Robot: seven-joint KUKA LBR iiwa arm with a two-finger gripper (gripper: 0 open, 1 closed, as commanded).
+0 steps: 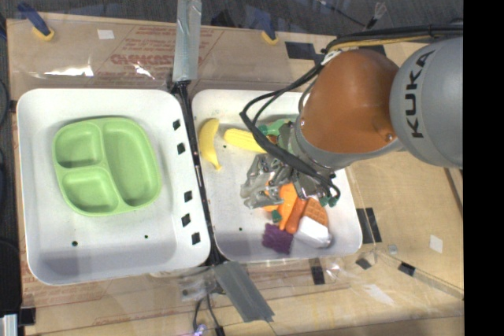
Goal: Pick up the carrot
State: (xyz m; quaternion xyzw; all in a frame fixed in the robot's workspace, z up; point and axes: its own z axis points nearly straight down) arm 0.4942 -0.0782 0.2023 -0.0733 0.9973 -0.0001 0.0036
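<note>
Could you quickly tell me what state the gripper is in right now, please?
Gripper: low in the right bin, right at the carrot; open or closed cannot be told, and no grasp is visible.

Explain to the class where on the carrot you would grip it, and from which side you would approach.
Grip the carrot across its narrow width near mid-length, coming from above. It lies flat and slanted in the right bin, with a purple piece and an orange-white block crowding its lower end.

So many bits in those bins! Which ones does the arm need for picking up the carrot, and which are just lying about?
For the job:
carrot
gripper

Just lying about:
two bananas
purple piece
green divided plate in the left bin
</note>
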